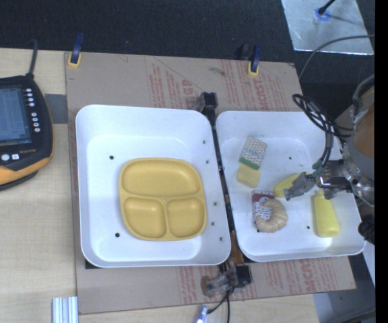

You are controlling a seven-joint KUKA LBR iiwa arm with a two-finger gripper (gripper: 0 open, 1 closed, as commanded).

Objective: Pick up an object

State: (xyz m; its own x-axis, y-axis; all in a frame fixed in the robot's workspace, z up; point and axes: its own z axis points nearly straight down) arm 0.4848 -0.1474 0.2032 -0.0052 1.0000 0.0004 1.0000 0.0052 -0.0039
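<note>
The right bin (295, 130) holds several objects. A yellow sponge with a patterned top (250, 160) lies near its middle left. A wrapped round pastry (269, 214) rests toward the front. A yellow block (326, 216) lies at the front right. My gripper (300, 187) reaches in from the right, low over the bin, between the pastry and the block. Its tip sits against a small yellow piece (285, 182), which it partly hides. I cannot tell from this view whether anything is held.
The left bin (93, 133) holds a yellow divided plate (162, 198). A teach pendant (9, 130) lies on the bench at far left. Black cables (315, 116) loop over the right bin's back right corner. Clamps (253, 59) pin the cardboard at the back.
</note>
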